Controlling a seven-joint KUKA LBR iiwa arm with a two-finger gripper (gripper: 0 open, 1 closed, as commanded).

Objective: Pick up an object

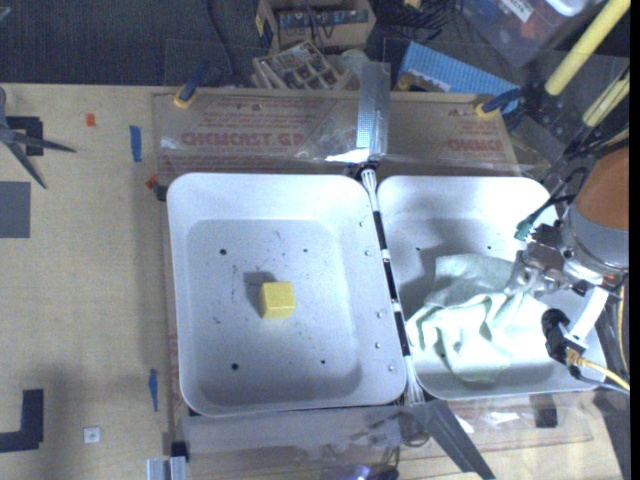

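A small yellow block point(278, 299) lies near the middle of the left bin point(200, 228). In the right bin point(450, 208) a crumpled pale green and white cloth point(460, 323) is spread over the front half. The arm's gripper point(512, 303) hangs low over the cloth's right part, at or just above its surface. The grey wrist and orange band rise behind it at the bin's right wall. Nothing is visibly lifted off the bin floor.
The ridge between the two bins point(385, 268) runs just left of the cloth. A black cable with a yellow end point(575, 353) loops off the wrist over the right bin's front corner. Clamps and clutter sit beyond the back edge.
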